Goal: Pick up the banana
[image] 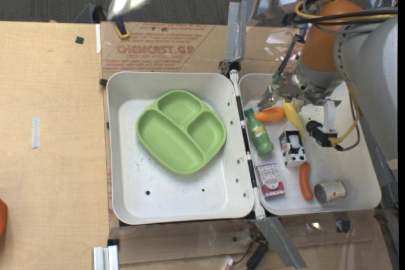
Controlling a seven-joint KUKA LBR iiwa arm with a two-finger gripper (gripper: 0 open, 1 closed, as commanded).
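While my gripper [276,95] hangs over the right bin [354,196], grip unclear, the banana [292,115] lies just beside it.

yellow banana [292,116], green divided plate [181,130], white bins [120,155], orange carrot [271,115]

The banana [292,116] was yellow, small and slightly curved. It lay in the right-hand bin [354,196], toward its far end, running diagonally, its upper end beside an orange carrot [272,114] and partly hidden under the arm's wrist.
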